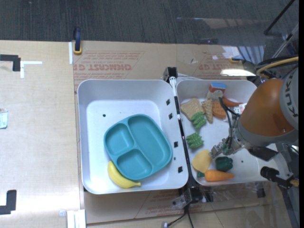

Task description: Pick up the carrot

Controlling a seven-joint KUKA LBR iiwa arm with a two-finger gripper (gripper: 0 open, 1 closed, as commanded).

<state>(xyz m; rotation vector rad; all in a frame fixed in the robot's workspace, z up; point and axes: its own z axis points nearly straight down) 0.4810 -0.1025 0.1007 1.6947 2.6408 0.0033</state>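
The carrot (218, 175) is orange and lies flat near the front wall of the right bin (247, 174), tip pointing right. My gripper (221, 149) hangs low over the bin, a little behind the carrot and apart from it. Between the two sits a dark green vegetable (224, 163). The grey and orange arm (264, 112) covers the bin's right side.
A yellow fruit (201, 160) lies just left of the carrot. Green pieces (194, 139), bread (191, 108) and several other toy foods crowd the back of the right bin. The left bin (95, 127) holds a teal divided plate (137, 146) and a banana (121, 175).
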